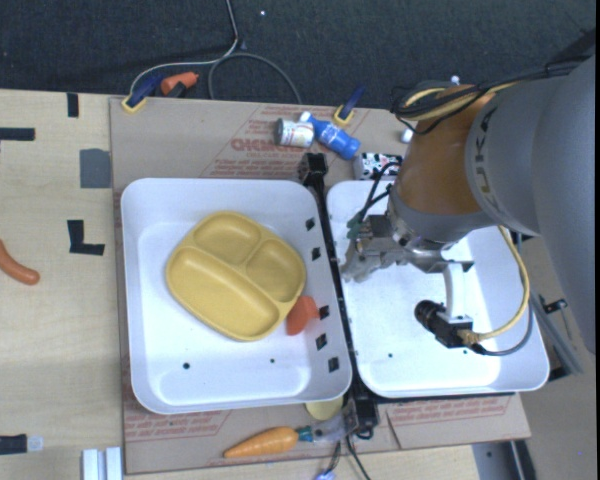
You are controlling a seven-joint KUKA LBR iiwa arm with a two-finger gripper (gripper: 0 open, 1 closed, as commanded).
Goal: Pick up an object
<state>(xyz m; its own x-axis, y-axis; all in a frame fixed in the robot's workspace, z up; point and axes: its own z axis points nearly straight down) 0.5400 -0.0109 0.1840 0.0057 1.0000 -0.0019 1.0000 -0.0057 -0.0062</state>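
Grey arm over my right bin [500, 368].
Gripper [365, 258]: jaw state I cannot tell; yellow tray [235, 273] lies left of it.

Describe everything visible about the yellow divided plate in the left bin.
The yellow divided plate looks like matte plastic, with rounded edges and three shallow compartments parted by raised ridges. It lies flat, turned at a slant, on the floor of the left bin. A small orange-red piece sits against its lower right edge.

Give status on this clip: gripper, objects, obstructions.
Gripper low at right bin, near divider. Yellow plate and orange piece sit in left bin. Arm covers right bin.
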